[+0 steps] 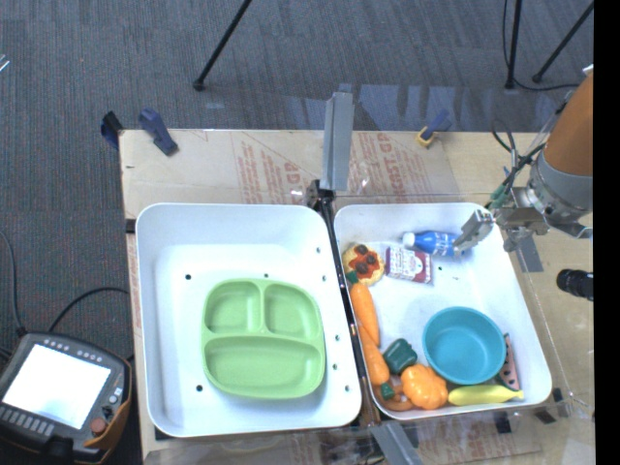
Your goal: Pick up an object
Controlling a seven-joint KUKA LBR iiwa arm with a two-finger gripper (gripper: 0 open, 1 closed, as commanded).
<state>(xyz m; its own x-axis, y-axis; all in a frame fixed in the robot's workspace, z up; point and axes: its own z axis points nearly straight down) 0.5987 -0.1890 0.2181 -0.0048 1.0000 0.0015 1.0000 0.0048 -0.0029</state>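
Observation:
My gripper [501,241] hangs over the far right corner of the right bin [441,208]. It is open, with nothing between its fingers. One finger [474,230] is close beside the cap end of a small blue bottle [429,243]. A maroon pouch [408,263] lies just left of the bottle, next to a round yellow toy with red toppings [363,263]. Two carrots [364,313] run down the bin's left side. A blue bowl [465,344], a dark green pepper [399,355], an orange pepper [424,387] and a banana [484,393] sit along the near side.
The left bin [174,260] holds a green divided plate [263,337]. A grey upright post [338,148] stands behind the gap between the bins. A blue clamp [157,130] sits at the bench's far left corner, and a teach pendant [60,390] rests on the floor at lower left.

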